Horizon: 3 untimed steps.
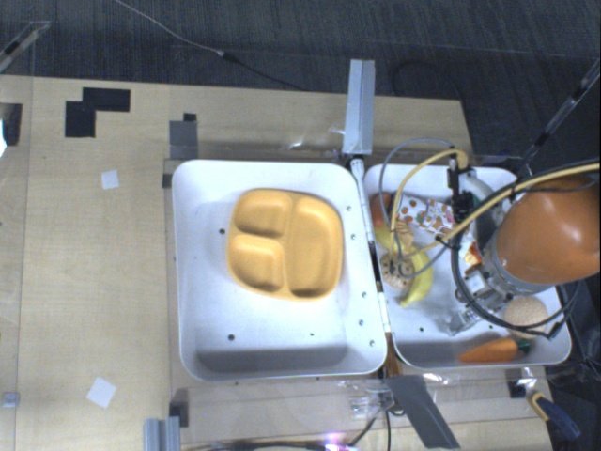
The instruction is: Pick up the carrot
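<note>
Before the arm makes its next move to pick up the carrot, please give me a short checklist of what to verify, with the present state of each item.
1. Carrot in sight: ok, it lies at the near edge of the right bin.
2. Carrot free of other things: ok, the banana lies apart to its left.
3. Gripper over the right bin: ok, it sits just above and left of the carrot.
4. Carrot held: not ok, it rests on the bin floor.
5. Cables away from the carrot: ok, they loop over the far part.
</note>
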### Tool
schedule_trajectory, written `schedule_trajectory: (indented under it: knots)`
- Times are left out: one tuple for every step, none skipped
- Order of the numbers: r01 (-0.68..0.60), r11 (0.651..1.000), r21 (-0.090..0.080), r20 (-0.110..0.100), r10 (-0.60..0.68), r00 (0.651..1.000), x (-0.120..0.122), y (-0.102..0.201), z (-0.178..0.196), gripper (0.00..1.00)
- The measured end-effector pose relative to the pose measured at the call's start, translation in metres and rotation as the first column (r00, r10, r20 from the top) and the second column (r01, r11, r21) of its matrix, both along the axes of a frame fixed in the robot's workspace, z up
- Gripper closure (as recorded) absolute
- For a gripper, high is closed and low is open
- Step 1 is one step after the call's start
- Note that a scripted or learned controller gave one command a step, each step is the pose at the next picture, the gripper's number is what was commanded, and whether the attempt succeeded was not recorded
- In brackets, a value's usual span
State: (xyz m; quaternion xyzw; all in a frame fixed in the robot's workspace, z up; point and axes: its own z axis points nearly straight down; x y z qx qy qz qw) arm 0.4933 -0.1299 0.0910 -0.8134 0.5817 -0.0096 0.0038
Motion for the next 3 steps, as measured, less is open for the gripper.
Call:
schedule_trajectory:
  knots:
    - [-0.402, 0.916, -0.001, -0.008, 0.402, 0.916, 0.036, -0.034, -0.002, 1.0]
    - [-0.685, 0.728, -0.002, -0.013, 0.685, 0.728, 0.059, -0.059, -0.003, 1.0]
    - [-0.857, 0.515, -0.005, -0.017, 0.857, 0.515, 0.026, -0.063, -0.003, 1.0]
